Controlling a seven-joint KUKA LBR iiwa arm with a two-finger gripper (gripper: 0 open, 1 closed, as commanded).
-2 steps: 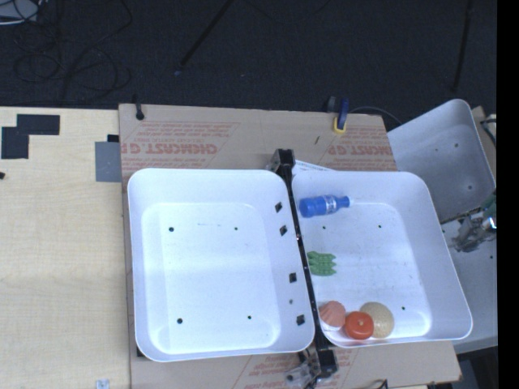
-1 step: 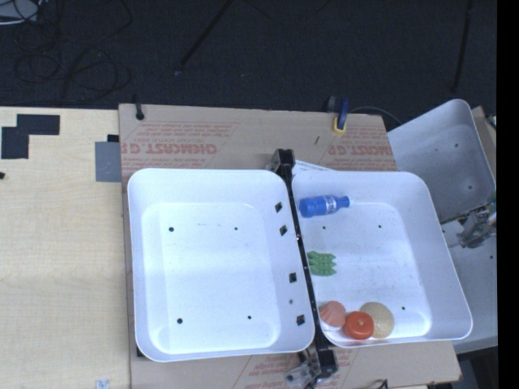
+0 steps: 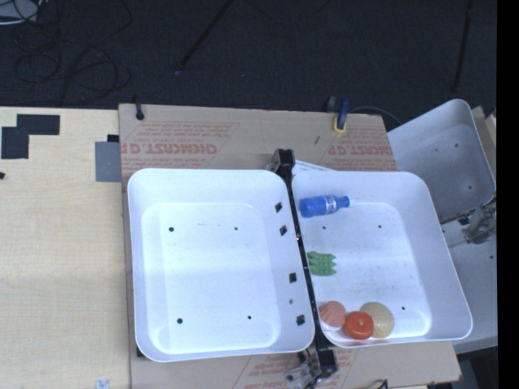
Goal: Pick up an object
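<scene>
A blue bottle (image 3: pixel 323 206), a green toy (image 3: pixel 321 263) and three round pieces (image 3: pixel 358 321) are seen in the right bin (image 3: pixel 442 298); the hand's state cannot be told.

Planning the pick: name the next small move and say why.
Probably bring the arm in over the right bin and down toward the blue bottle. It lies alone near the divider, while the round pieces crowd the near corner.

Even overhead light, white bins (image 3: pixel 211 186) glaring, soft shadows, dark floor perhaps underexposed, slight blur
</scene>
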